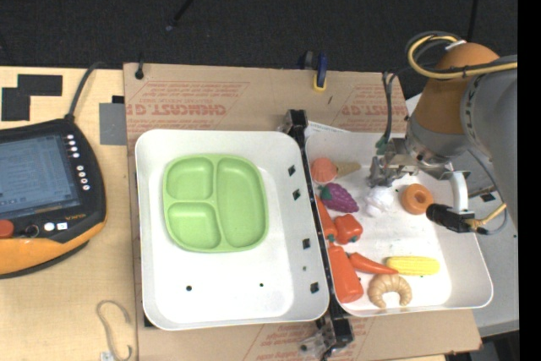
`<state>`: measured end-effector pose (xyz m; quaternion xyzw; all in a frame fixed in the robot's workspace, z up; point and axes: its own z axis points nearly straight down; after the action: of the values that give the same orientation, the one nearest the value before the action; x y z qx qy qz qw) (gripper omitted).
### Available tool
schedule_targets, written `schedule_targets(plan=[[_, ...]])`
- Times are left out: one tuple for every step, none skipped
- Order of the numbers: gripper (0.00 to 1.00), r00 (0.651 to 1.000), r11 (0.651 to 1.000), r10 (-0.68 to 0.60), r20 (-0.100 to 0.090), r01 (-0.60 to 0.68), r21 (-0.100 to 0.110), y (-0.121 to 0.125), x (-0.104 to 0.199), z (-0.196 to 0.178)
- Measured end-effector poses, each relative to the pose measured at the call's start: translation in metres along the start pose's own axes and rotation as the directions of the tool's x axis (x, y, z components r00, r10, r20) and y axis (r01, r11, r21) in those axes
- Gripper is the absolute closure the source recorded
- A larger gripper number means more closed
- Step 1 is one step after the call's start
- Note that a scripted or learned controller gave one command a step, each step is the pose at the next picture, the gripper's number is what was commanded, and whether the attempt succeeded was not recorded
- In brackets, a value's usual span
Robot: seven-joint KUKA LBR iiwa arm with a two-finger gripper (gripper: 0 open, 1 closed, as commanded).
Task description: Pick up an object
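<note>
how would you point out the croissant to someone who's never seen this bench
Look at the right-hand white bin, the one crowded with toy food. Go to its near edge, just below the yellow corn cob. The croissant is the tan, curved, ridged pastry there, the only brown item among the orange and red vegetables.
</note>
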<state>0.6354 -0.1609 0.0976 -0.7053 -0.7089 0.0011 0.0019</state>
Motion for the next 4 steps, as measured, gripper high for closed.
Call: schedule_targets(plan=[[1.0, 1.0, 1.0, 0.006, 0.001, -0.006, -0.005, 0.008, 0.004, -0.052], [1.0, 1.0, 1.0, 0.006, 0.002, -0.006, -0.007, 0.014, -0.003, -0.112], [1.0, 1.0, 1.0, 0.004, 0.001, -0.004, -0.005, 0.014, -0.004, -0.131], [1.0, 1.0, 1.0, 0.003, -0.001, -0.003, 0.001, -0.021, 0.044, -0.138]])
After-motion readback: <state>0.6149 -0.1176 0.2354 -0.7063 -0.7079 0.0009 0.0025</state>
